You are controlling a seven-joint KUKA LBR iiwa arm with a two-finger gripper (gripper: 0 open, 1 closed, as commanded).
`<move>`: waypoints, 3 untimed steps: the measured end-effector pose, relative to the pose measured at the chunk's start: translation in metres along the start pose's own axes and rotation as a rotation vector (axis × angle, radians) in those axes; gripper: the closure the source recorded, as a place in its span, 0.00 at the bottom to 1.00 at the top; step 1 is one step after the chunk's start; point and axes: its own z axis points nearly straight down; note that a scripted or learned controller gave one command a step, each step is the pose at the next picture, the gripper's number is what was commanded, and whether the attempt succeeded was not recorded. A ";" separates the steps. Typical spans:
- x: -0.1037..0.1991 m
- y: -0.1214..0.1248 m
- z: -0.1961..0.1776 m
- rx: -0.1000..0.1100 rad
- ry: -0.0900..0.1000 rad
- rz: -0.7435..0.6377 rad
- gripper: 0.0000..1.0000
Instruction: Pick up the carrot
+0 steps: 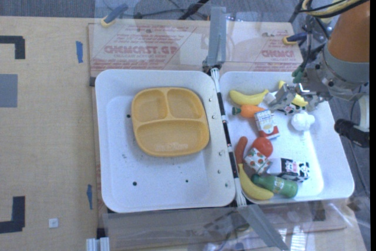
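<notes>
The carrot (251, 109) is small and orange with a green tip pointing left. It lies in the right bin (332, 150) near the upper left, just below a yellow banana (248, 96). My gripper (286, 99) hangs low over the bin's upper part, a short way right of the carrot and apart from it. The grey wrist and orange band rise behind it at the right edge. Nothing is visibly held.
A red-and-white carton (266, 122) sits just below and right of the carrot. A white lump (302, 121), red sausage (241, 149), red vegetable (263, 146), milk carton (294, 168), green bottle (276, 184) and second banana (251, 186) fill the bin. The left bin (111, 144) holds a yellow divided plate (170, 120).
</notes>
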 end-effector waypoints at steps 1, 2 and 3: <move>-0.002 0.100 0.170 0.005 0.003 -0.470 0.00; -0.002 0.102 0.161 -0.003 0.000 -0.469 1.00; -0.035 0.067 0.170 -0.009 -0.004 -0.609 1.00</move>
